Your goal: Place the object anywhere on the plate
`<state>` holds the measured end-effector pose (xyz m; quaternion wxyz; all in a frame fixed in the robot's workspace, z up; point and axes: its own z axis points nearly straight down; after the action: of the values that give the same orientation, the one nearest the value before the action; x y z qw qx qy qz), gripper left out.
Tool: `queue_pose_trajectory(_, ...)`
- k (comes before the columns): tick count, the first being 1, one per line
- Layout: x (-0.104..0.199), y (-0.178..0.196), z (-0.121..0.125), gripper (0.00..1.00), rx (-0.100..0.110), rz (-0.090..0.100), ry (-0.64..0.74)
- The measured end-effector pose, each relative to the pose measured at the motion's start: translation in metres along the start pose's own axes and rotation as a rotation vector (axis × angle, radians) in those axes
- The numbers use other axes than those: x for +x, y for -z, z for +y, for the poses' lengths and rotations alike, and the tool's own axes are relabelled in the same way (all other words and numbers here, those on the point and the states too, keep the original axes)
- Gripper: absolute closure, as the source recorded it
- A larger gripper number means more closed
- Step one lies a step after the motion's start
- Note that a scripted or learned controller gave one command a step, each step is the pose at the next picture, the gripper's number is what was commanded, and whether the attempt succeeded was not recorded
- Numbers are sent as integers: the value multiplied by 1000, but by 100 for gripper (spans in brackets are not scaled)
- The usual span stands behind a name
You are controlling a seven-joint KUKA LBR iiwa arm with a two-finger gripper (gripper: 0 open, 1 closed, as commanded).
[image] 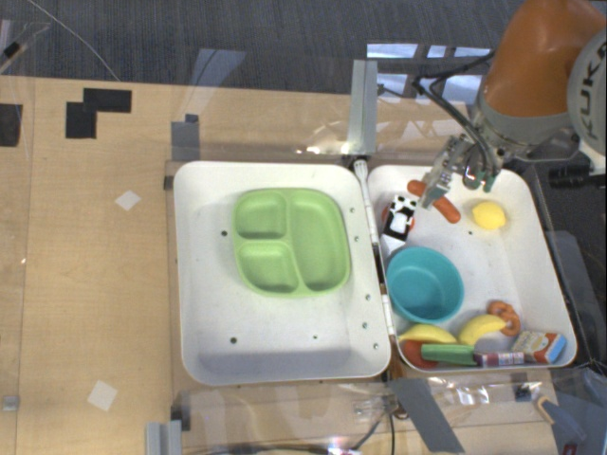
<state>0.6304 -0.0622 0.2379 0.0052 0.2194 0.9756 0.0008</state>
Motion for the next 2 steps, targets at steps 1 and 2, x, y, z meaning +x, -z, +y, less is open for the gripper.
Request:
queue_pose_trajectory(1,47,34,64,100,-3,0,295)
queue_pose_trajectory(2,120,-42,123,100,-2,11,375)
